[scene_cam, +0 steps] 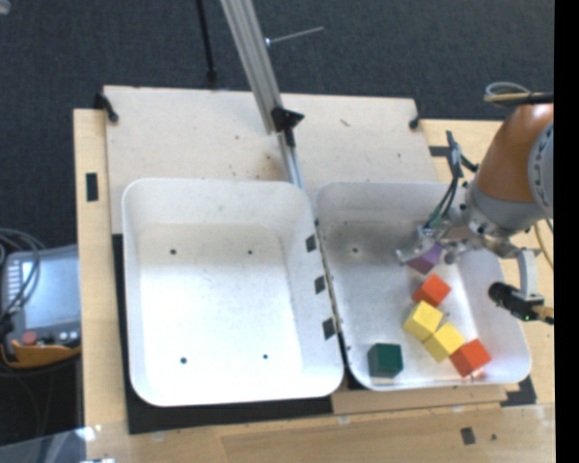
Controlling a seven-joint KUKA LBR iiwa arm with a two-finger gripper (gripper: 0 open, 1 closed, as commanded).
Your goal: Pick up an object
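Gripper (427, 249) sits low in the right bin (362, 210), in the upper right of its floor, at the end of the grey arm (511, 177) with the orange band, which enters from the frame's right. Cannot tell the claw's state; the wrist hardware hides it. A small purple block (427, 259) lies directly under or against the gripper tip, partly covered; whether it is gripped or merely touched cannot be resolved. Just below it, running down toward the lower right corner of the bin: an orange block (434, 289), a yellow block (425, 319), a second yellow block (447, 340) and a red-orange block (471, 356), near or touching one another. A dark green cube (386, 359) stands apart at the bin's lower edge. Left bin (154, 210) fills the frame's centre left. Judgement: blocks look rigid, light, smooth-faced, not fragile; best taken across two opposite flat faces. The green cube offers the freest access, since the clustered blocks leave little room beside them.
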